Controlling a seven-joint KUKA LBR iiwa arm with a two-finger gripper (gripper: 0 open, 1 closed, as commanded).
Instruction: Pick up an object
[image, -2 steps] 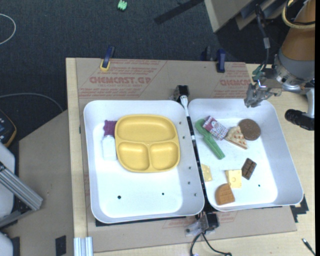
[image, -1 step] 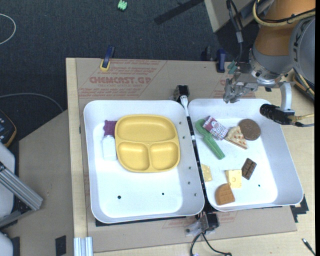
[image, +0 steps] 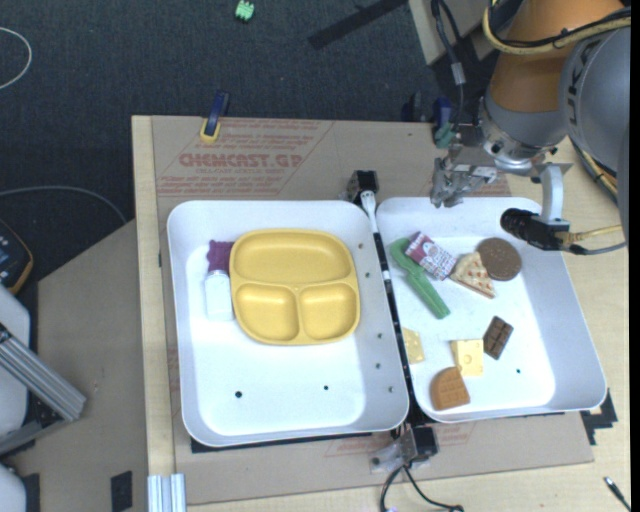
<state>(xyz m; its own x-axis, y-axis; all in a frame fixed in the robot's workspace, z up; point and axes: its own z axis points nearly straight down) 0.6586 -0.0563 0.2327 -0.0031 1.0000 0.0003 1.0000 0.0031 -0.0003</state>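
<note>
Camera view: tool (image: 452, 190) hangs over the right bin's (image: 560, 380) far edge near its far-left corner. Nothing visible in it; can't tell how far it's open, too small and blurred. Nearest item is the red-and-white packet (image: 430, 256), just toward the near edge, with the green stick (image: 420, 280) beside it, running diagonally far-left to near-right.

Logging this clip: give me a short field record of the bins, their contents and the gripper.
left bin: yellow tray, white bottle, purple item
right bin: green stick, wrapper, round cookie, wedge, brown block, yellow cube, orange biscuit
gripper: above right bin's far edge, holding nothing seen
</note>
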